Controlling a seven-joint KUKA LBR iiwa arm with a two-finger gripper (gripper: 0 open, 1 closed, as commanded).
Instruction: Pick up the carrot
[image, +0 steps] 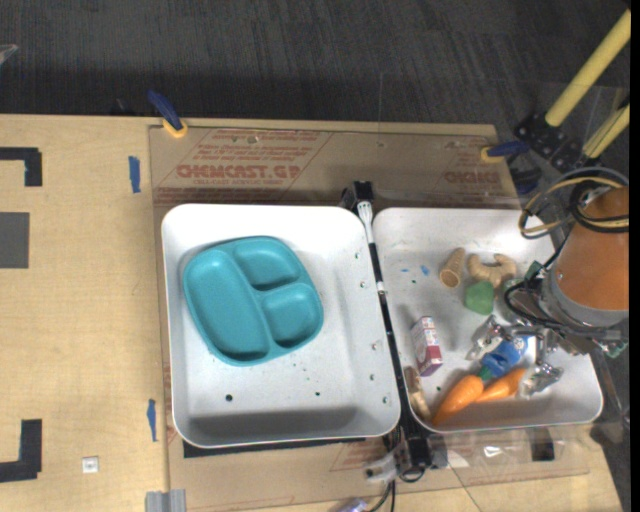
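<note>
The orange carrot (470, 394) lies slanted along the front wall of the right bin (580, 408), thick end to the left. My gripper (517, 358) hangs low over the carrot's right end, under the arm's orange band (598, 262). Its metal fingers (489, 336) stand spread on either side, open, with a small blue item (503, 357) showing between them. Nothing shows the carrot clamped; it rests on the bin floor.
In the right bin are a small red-and-white can (429, 343), a green piece (480, 297) and a tan cork-like piece (455, 268). The left bin (200, 410) holds a teal divided plate (253, 298). Cables loop around the wrist.
</note>
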